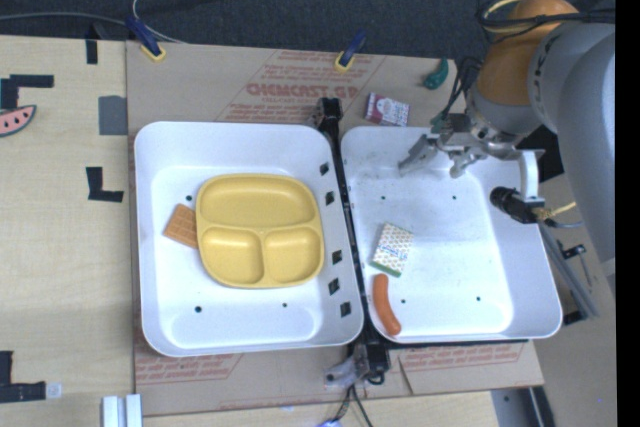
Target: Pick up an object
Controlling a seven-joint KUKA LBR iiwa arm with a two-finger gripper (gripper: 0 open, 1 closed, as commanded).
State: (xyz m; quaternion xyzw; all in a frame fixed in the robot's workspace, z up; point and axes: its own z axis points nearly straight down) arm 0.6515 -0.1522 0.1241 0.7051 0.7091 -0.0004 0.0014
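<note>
Nearest the camera, an orange sausage-shaped toy (386, 304) lies by the front-left corner of the right bin (520, 310), with a small patterned packet (393, 248) just beyond it. In the left bin (160, 315), a yellow divided tray (262, 228) partly hides a tan wafer (181, 226). The bins sit on cardboard over a wooden surface (60, 265). Farther back, the end effector (438, 158) hovers over the right bin's far edge, fingers spread, holding nothing.

Small patterned packet (393, 247) lying flat, orange sausage (386, 304) just below (both right bin)

Red "CHEMCAST" print on cardboard (290, 87)
</note>
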